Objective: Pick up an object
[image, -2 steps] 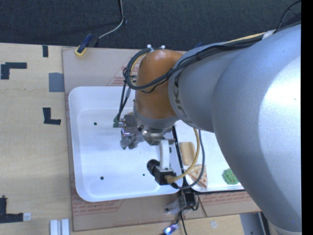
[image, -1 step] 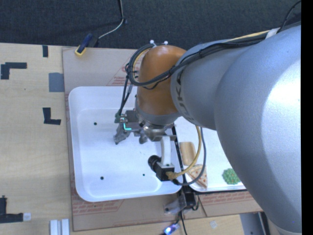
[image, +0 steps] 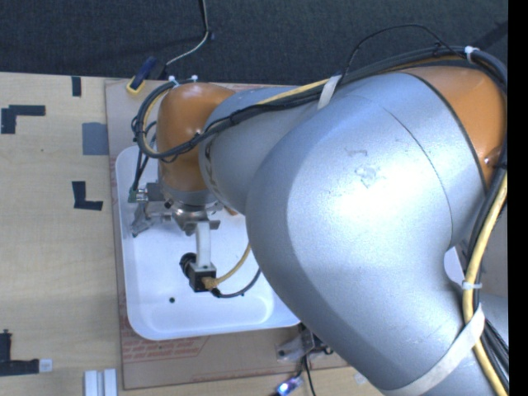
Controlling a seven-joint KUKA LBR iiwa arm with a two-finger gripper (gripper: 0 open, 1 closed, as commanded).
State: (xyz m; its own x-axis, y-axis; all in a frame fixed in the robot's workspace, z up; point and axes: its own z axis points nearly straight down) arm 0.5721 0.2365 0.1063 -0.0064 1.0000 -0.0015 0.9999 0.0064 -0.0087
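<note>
My gripper (image: 148, 213) sits low in the shallow white plastic bin (image: 239, 308); opening: cannot tell. One small dark speck (image: 172, 299) lies nearby, toward the bin's near wall.

A robot lab: tape-marked bench (image: 49, 254), white bin (image: 165, 320).

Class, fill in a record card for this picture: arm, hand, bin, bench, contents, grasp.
arm: grey, orange band above the wrist, reaching in from the right
hand: low over the bin's left side
bin: white, shallow, partly under the arm
bench: pale wood with dark tape marks
contents: one dark speck, too small to identify
grasp: cannot tell
</note>
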